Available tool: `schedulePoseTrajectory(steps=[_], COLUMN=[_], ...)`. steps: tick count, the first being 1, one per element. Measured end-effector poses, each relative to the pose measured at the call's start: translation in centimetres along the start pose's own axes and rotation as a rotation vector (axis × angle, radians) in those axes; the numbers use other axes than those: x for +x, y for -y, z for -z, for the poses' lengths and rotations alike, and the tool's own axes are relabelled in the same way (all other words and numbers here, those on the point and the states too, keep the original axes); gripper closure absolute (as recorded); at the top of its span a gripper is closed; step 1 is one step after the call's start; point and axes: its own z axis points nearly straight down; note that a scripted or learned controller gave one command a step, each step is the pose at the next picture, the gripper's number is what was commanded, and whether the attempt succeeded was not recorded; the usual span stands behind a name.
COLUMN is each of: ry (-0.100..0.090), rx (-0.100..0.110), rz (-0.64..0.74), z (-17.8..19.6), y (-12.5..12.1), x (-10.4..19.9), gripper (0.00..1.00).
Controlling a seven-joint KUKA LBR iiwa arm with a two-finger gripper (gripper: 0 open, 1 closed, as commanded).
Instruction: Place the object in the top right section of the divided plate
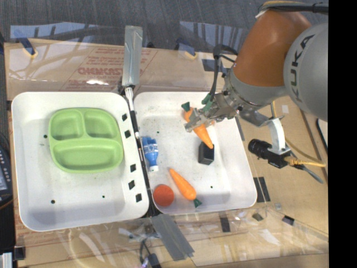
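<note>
Carrot (202, 132): orange, tilted, in the far part of the right bin (237, 172), pinched between the fingers of the claw (205, 118), which is closed on it just beside a small black block (206, 153). Step in hand, by judgement: grasp made, carry not begun. Next move calls for a lift clear of the rim, travel left to the green divided plate (86, 139) in the left bin (33, 200), and release over its far right section.

The gripper (202, 120) grips a carrot (199, 129) over the right bin (240, 166), well apart from the green divided plate (86, 139).
</note>
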Motion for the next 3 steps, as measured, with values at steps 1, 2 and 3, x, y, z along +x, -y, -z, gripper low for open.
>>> schedulePoseTrajectory(steps=[1, 2, 3], ry=[0.0, -0.001, 0.002], rx=[0.001, 0.003, -0.002], rz=[0.201, 0.211, 0.347], z=[-6.0, -10.9, -3.0], y=[0.8, -8.9, -9.3], x=[-0.8, 1.9, 0.5], gripper=[1.0, 1.0, 1.0])
